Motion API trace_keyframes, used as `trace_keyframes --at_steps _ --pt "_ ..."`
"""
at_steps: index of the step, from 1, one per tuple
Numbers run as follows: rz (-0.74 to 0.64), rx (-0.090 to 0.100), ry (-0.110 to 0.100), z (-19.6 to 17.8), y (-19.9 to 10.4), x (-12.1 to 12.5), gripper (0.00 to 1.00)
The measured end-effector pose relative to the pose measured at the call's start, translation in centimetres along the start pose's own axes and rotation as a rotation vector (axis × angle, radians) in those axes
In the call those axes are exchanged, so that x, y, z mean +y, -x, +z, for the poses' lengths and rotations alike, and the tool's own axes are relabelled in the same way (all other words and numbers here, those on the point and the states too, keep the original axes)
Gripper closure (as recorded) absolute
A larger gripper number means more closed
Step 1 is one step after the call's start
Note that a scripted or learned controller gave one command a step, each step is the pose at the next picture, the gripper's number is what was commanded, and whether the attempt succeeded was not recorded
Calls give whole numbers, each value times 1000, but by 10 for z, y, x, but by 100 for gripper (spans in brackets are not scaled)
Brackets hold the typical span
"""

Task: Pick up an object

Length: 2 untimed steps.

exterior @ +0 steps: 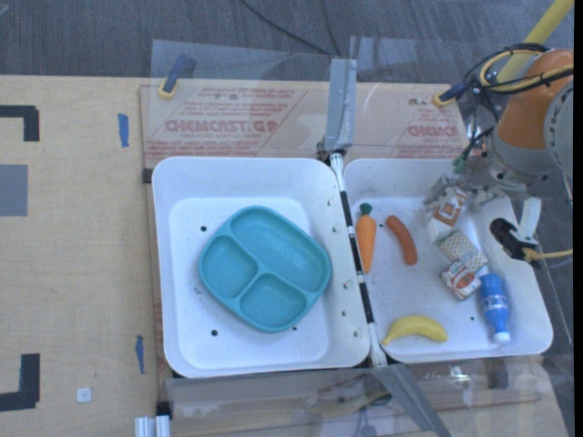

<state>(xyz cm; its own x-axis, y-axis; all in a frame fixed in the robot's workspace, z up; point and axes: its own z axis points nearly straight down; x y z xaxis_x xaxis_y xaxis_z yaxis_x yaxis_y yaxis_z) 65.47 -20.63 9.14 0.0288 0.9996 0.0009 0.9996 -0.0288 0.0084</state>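
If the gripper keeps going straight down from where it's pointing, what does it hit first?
Most likely the small orange-and-white carton in the right bin; the gripper hangs right over it. Depth is hard to judge here, so it may already be touching.

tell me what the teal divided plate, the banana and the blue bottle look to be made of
Teal divided plate: likely moulded plastic, smooth with a soft sheen on its compartments.
Banana: probably plastic or rubber toy food, uniformly yellow and slightly glossy.
Blue bottle: seems plastic, with a white cap end; too small to tell the finish.
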Motion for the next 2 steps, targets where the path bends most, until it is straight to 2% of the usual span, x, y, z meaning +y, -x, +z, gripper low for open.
trace_keyframes --at_steps 1,2 --pt "-2 -4 4 -12 0 1 100" --pt "61 -1 -10 -110 -99 -27 100"
